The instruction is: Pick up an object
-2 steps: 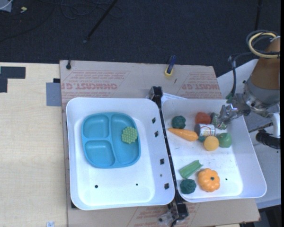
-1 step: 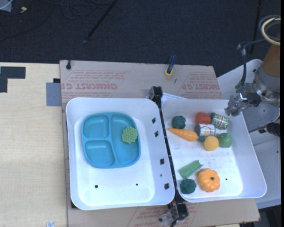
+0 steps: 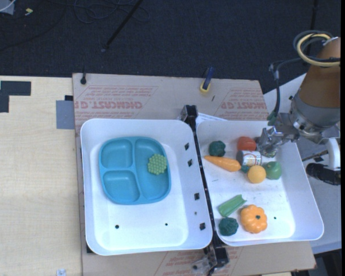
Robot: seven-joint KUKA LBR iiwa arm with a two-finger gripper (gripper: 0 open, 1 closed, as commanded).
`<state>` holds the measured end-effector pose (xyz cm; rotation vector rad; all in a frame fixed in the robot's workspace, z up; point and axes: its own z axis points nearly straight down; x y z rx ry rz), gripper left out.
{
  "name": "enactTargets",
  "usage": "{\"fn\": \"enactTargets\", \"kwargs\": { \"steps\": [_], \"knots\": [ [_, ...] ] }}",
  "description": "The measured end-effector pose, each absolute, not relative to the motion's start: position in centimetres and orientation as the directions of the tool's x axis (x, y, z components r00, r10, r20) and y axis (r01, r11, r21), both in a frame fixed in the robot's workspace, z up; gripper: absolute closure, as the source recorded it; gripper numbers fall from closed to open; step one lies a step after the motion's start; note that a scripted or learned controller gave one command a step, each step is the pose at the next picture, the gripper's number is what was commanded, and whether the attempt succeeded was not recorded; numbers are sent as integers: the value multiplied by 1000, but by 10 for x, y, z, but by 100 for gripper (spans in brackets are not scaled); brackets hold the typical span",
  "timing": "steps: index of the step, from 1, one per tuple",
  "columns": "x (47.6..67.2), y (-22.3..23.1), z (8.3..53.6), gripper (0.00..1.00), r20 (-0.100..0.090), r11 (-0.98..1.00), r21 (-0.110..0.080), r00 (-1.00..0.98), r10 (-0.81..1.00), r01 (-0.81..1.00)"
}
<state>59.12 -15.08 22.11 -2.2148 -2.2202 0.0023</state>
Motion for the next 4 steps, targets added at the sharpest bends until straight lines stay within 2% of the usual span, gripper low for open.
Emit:
{"fn": "enactTargets", "kwargs": {
  "steps": [2,3,4],
  "knots": [
    [531,-51,231,100,3,4,-6,-4,1000,1000],
    [527,-52,218,100,1,-1,-5,1,1000,1000],
    [522,-42,233,100,1,2,-2,-2,1000,1000]
  ]
}}
